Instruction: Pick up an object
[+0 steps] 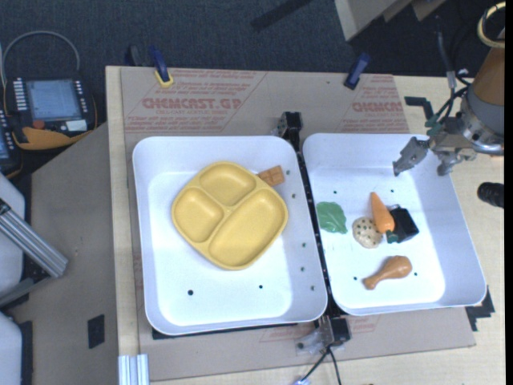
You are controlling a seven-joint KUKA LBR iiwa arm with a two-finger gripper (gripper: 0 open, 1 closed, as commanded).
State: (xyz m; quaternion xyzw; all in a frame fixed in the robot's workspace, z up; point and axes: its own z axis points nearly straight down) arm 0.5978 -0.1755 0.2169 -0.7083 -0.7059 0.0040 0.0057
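Note:
In the right bin (449,295) lie a green leafy piece (330,216), an orange carrot (381,212), a black block (403,224), a speckled cookie (366,232) and a brown drumstick (389,271). My gripper (425,157) hangs over the bin's upper right part, above and to the right of the carrot. Its fingers are spread open with nothing between them. The left bin (160,239) holds a yellow divided plate (230,213), and a small brown piece (272,176) sits at the plate's upper right edge.
Both bins rest on a cardboard sheet (240,99) held by blue clamps (163,69) at the back. A pendant with a screen (50,107) lies at the far left. The arm's orange band (490,79) is at the right edge.

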